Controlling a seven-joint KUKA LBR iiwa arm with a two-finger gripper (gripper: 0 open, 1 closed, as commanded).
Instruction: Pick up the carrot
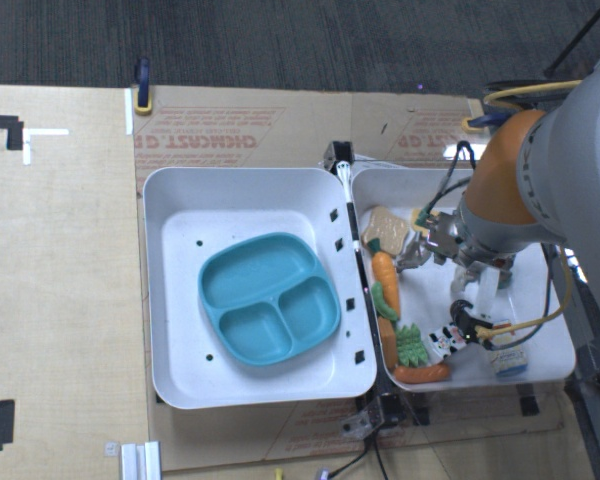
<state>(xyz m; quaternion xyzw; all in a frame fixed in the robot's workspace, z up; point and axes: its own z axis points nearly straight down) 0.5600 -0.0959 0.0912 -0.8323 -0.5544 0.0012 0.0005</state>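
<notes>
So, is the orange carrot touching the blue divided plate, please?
Apart: the camera view shows the orange carrot in the right bin, the blue plate in the left bin.

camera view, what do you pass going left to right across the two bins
plate → carrot → tool → blue and white pack

Grey arm [576, 138], orange band [502, 176]
</notes>
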